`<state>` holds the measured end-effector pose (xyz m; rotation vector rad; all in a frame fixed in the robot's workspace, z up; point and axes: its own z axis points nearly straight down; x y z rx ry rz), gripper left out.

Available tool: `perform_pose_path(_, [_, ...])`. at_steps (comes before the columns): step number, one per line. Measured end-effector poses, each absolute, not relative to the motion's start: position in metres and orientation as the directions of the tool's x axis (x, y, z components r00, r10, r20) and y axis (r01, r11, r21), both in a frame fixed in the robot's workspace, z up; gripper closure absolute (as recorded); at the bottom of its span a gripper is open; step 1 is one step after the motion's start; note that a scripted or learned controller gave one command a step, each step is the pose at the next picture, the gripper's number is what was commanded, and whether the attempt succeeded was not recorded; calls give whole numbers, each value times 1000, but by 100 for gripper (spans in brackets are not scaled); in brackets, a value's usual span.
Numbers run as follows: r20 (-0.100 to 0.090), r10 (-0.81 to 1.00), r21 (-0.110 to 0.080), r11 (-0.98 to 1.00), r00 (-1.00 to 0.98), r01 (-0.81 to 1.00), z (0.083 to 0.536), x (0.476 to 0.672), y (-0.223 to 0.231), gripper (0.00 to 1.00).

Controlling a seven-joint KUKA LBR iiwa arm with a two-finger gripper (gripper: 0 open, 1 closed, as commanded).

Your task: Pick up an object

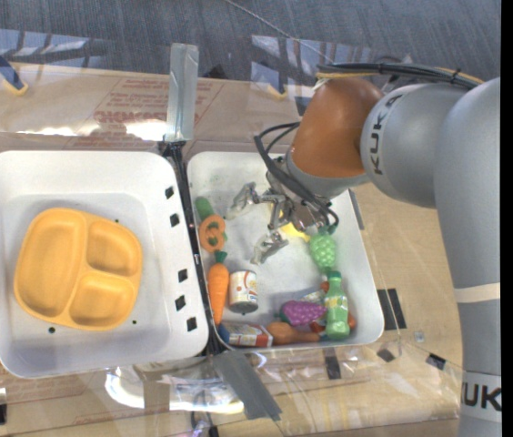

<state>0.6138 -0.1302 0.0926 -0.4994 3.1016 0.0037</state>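
The arm (438, 153) is thick, rounded and matt grey, with dark "KUKA" lettering on its casing near the wrist and again low at the right; a glossy orange band (334, 130) caps the segment above the wrist. Black cables (279, 148) loop beside the band; the tool (270, 217) is bare silvery metal with thin fingers.

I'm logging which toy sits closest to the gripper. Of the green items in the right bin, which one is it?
The light green bumpy toy, just below the gripper. The green bottle lies farther down; the green piece sits by the divider.
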Motion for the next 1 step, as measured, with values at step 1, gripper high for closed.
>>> perform_pose_path(1, [-3, -320, -1, 947, -947, -320, 104, 616, -129, 100])
